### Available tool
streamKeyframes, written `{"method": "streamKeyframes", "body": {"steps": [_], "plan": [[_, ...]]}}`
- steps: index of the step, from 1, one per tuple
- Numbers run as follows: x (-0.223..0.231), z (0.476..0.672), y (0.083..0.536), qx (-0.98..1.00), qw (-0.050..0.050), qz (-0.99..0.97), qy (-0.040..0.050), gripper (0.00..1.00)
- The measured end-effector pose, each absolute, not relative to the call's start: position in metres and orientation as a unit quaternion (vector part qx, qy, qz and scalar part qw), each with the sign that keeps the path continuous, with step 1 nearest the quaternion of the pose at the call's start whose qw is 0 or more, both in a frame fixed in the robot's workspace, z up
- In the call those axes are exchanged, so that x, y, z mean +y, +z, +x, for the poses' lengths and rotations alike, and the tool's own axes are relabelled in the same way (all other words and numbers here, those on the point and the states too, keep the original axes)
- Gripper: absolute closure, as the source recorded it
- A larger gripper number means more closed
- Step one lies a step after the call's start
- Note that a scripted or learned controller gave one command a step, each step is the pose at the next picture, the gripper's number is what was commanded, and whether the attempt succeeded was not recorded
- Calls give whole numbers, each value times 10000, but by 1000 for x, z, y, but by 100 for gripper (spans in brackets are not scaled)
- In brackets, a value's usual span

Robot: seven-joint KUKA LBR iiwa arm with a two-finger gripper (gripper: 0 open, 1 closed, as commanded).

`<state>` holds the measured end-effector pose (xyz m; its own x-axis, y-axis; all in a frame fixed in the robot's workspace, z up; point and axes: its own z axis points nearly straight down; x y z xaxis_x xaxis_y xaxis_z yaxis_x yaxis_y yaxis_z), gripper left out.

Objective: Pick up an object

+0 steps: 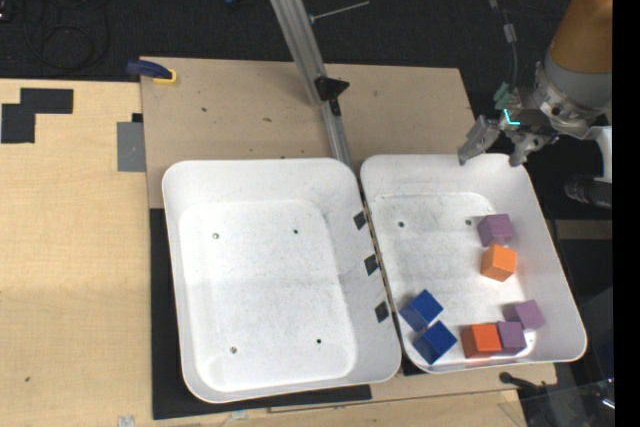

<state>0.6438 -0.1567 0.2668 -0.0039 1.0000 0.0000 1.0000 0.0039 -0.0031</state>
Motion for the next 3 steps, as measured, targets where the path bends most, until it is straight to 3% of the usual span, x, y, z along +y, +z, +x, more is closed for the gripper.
{"method": "streamKeyframes", "body": {"steps": [3], "plan": [[-139, 642, 124, -7088, 34, -7054, 23, 0]]}}
